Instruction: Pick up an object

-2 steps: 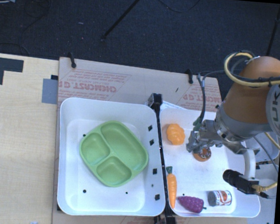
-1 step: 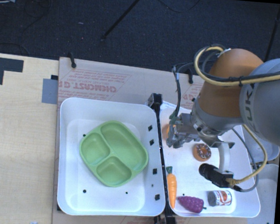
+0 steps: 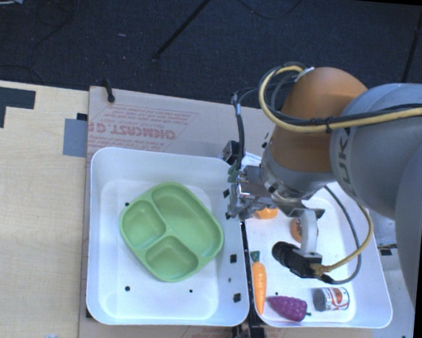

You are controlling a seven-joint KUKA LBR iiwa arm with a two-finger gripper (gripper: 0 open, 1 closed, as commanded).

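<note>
The gripper hangs mid-frame over the wall between the bins; I cannot tell whether it is open or closed. The carrot lies in the right bin, near and straight below the gripper in the frame. Its long axis runs up-down beside the wall, with the green top up and the tip toward the bottom edge.

Green plate; carrot, seemingly orange.

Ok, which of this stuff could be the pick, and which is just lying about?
Pick candidates: orange toy carrot; purple toy grape bunch; small red-labelled can; orange piece by the gripper; green divided plastic plate.
Just there: left shallow white bin; right shallow white bin; printed cardboard sheet underneath.
</note>
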